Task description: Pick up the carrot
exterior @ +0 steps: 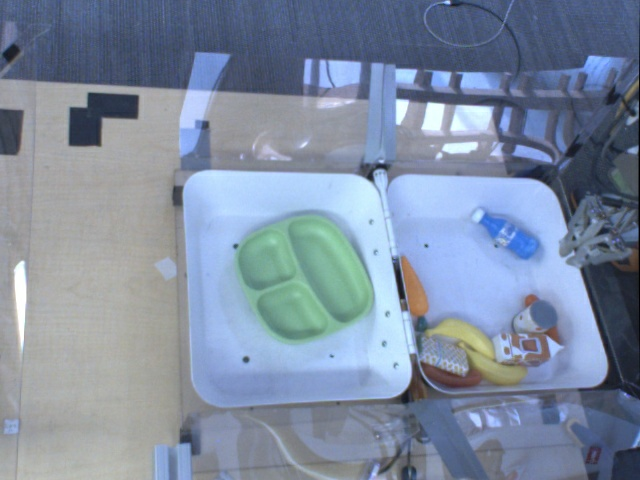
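Observation:
The orange carrot point(413, 286) lies in the right bin point(470, 193), tight against its left wall, pointing up and down the view. My gripper point(592, 234) hovers at the right rim of that bin, far to the right of the carrot and slightly above its level in the view. Nothing can be seen held in it.
A blue bottle point(506, 234) lies in the right bin's upper part. At the front lie a yellow banana point(478, 348), a patterned packet point(444, 354) and a small carton with a grey cap point(530, 334). The left bin point(215, 368) holds a green divided plate point(303, 277).

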You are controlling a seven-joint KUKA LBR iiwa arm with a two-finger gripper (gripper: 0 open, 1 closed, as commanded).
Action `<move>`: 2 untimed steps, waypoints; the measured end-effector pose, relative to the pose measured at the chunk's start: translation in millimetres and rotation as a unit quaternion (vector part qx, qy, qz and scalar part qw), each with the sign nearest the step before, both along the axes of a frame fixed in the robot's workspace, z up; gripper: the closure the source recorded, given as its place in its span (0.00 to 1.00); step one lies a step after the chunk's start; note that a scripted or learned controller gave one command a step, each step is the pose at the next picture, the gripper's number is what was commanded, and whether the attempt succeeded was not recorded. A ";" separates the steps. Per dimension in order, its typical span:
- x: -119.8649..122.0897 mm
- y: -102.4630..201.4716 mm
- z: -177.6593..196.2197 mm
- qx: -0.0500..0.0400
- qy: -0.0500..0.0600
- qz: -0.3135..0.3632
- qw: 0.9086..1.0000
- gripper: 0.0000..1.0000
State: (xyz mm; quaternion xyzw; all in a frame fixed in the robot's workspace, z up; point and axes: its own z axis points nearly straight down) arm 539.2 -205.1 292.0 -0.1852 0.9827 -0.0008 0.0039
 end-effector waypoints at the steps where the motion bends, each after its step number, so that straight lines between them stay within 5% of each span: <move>1: -27.1 -0.3 12.9 -0.003 -0.001 0.248 0.969 1.00; 2: -45.9 -0.6 9.2 -0.003 0.000 0.299 0.954 1.00</move>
